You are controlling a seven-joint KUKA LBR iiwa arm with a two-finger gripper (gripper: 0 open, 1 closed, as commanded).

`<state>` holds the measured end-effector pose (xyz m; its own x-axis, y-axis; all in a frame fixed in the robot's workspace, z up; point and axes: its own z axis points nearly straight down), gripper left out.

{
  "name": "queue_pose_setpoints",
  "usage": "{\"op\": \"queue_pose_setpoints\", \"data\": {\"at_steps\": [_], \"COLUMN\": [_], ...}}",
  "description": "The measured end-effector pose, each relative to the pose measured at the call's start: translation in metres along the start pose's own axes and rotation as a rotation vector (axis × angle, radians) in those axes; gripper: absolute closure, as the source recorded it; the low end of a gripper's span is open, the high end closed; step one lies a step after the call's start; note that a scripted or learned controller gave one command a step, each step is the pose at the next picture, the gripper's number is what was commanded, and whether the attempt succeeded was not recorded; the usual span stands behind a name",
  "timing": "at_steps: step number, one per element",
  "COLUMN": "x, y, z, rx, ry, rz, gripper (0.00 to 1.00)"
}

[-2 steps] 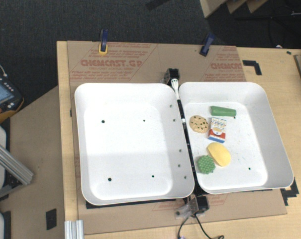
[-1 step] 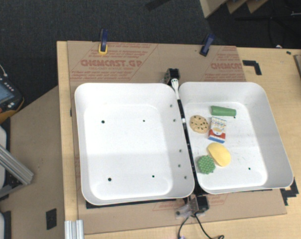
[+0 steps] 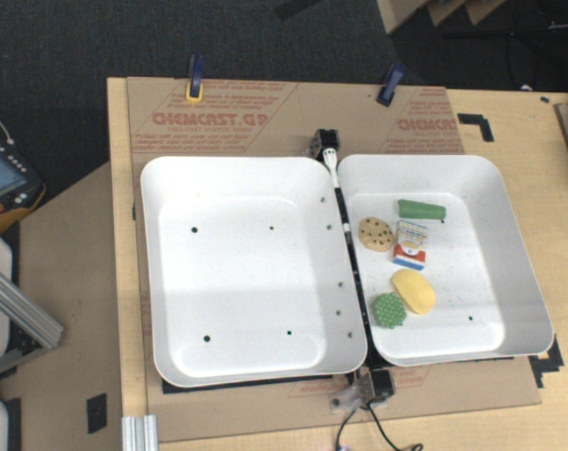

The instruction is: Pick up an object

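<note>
Two white bins sit side by side on a brown board (image 3: 265,111). The board has red letters on it. Two blue clips hold its far edge, one clip (image 3: 196,70) on the left and one clip (image 3: 392,82) more to the right.

The left bin (image 3: 171,280) has four small dark dots on its floor. The right bin (image 3: 510,252) has five small things in it. They all lie in its left half, close to each other.

The green block (image 3: 421,210) lies flat at the back of the group. The cookie (image 3: 376,233) is round and tan with dark spots. It is near the bin's left wall, just in front of the block and to its left. The little box (image 3: 412,245) is red, white and blue. It sits just right of the cookie and just below the block. The yellow lump (image 3: 414,291) lies in front of the box. The green ball (image 3: 389,310) has small dots on it and touches the yellow lump at its front left.

A thin black strip (image 3: 345,242) runs between the two bins. A small black part (image 3: 323,143) sits at its far end. A wire (image 3: 359,426) hangs off the near end.

I cannot tell if the gripper is holding on to a thing or has let go. All five things lie on the bin floor.
</note>
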<state>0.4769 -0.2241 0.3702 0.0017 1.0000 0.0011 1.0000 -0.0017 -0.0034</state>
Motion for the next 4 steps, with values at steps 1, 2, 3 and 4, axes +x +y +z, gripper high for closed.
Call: {"op": "queue_pose_setpoints", "data": {"at_steps": [1,2,3,4], "x": [0.043,0.054,0.009,0.059], "y": [0.068,0.005,0.002,0.003], "z": [-0.112,-0.076,-0.011,-0.099], "rx": [-0.021,0.001,0.001,-0.015], "ry": [-0.006,0.001,-0.001,-0.004], "rz": [-0.01,0.0,0.002,-0.007], "gripper": [1.0,1.0,1.0,1.0]}}
